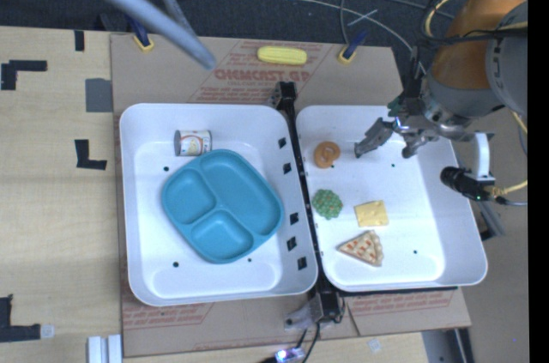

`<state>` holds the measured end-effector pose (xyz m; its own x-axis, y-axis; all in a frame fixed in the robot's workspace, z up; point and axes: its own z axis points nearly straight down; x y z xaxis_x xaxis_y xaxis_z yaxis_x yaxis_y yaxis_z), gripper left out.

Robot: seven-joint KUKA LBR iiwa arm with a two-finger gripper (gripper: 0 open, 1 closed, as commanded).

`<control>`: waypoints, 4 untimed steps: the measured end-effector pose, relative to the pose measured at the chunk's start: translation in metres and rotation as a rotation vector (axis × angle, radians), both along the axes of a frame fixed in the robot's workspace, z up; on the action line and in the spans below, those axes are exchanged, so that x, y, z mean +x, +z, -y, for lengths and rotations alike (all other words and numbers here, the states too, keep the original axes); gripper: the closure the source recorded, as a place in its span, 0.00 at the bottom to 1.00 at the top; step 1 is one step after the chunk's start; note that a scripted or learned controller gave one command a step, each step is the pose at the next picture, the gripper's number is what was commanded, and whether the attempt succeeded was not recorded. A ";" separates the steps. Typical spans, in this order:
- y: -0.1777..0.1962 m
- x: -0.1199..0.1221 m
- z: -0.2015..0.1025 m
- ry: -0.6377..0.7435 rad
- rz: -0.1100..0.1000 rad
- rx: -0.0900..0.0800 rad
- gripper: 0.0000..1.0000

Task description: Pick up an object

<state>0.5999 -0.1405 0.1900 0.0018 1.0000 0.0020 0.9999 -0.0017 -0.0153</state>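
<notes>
The gripper (393, 138) sits over the upper part of the right bin (446, 263), fingers spread apart w/ nothing between them. One finger points down-left toward the donut (326, 154), the other angles back toward the arm side.

Candidate objs are all in the right bin's left half: the donut near the top, the broccoli piece (327, 203) just below it, the cheese slice (371, 214) to its right, the pizza slice (363, 249) lowest. The donut is the nearest, so that's my guess for the target (the task names none in particular).

Risks from here:
- Donut lies close to the bin's left wall; a descent slightly off to that side could put a finger on the wall or the divider rather than around the obj.
- It's small and rounded, so closing off-centre could squirt it sideways.
- Cheese and pizza look flat; fingers may scrape the bin floor and close over the top w/o catching them.
- Broccoli and cheese are just beside each other, so a wide approach may nudge both.

Count: 2 bins, 4 food items in the right one (1 each). Left bin (137, 181) has 1 blue divided tray (221, 205) and 1 small can (192, 143) lying on its side. 1 yellow banana-like piece (281, 56) lies on the cardboard behind the bins.
</notes>
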 end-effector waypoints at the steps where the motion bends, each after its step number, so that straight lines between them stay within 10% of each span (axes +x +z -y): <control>1: 0.008 0.003 0.000 0.003 0.014 -0.002 0.00; 3: -0.107 0.006 -0.008 0.004 0.014 -0.004 0.00; 4: -0.093 0.007 -0.008 0.004 0.017 -0.004 1.00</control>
<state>0.6068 -0.1326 0.0967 -0.0025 1.0000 -0.0023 1.0000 0.0025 0.0014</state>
